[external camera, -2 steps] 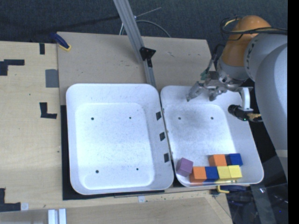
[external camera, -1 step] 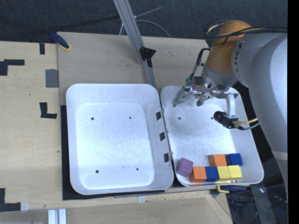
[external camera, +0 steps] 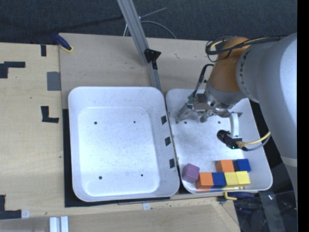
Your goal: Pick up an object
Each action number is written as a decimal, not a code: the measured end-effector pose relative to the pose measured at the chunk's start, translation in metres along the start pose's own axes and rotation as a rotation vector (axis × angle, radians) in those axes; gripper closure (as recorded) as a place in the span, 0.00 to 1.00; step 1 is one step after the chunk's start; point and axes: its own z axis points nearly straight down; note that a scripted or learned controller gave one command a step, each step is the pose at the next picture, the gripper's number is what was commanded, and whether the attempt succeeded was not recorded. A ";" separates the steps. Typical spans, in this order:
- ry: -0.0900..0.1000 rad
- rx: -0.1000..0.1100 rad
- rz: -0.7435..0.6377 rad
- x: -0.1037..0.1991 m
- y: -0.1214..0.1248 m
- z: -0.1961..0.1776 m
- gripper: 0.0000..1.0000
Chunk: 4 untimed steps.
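Note:
Several small blocks lie along the front edge of the right bin: a purple block at the left, then orange, blue and yellow ones in a row, with an orange block and a blue block behind them. My gripper hangs over the back left part of the right bin, well behind the blocks. Its fingers are spread open and nothing is between them.
The left bin sits beside the right one, their rims meeting near the middle. A slanted metal bar runs from the top down to the bins' back edge. A cable loops from the wrist over the right bin's right side.

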 end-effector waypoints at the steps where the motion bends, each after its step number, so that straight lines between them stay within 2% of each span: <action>1: -0.001 -0.001 0.000 0.000 -0.014 0.014 0.00; 2: 0.002 -0.011 -0.005 0.048 -0.054 -0.091 0.00; 3: 0.000 -0.005 -0.002 0.043 -0.056 -0.088 0.00; 4: 0.001 -0.001 -0.003 0.078 -0.086 -0.086 0.00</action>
